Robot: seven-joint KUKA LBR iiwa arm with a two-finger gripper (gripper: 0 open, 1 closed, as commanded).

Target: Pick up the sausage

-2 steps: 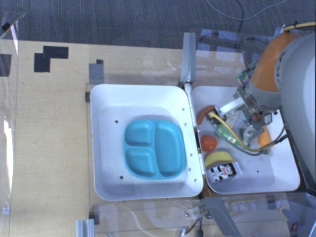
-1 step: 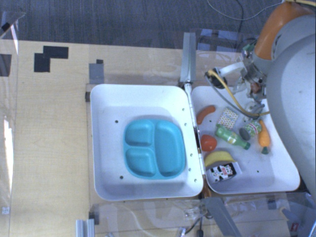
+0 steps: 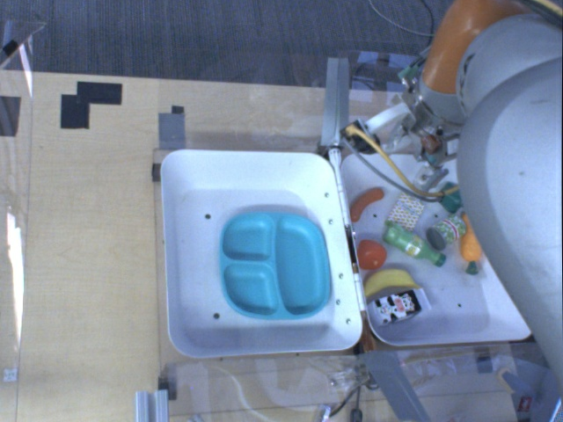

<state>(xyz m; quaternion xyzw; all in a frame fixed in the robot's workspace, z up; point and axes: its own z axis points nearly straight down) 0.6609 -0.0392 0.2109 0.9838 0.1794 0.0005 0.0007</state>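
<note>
The sausage (image 3: 367,203) lies untouched near the right bin's (image 3: 493,323) upper-left corner, beside the tomato (image 3: 370,253). The pincer (image 3: 433,150) hovers above the bin's far edge; its opening I cannot tell. Grasp not yet begun

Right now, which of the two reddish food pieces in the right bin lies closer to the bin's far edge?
The sausage, the long reddish piece lying at a slant near the divider. The other, a rounder red tomato, sits nearer the camera, just above the banana.
</note>
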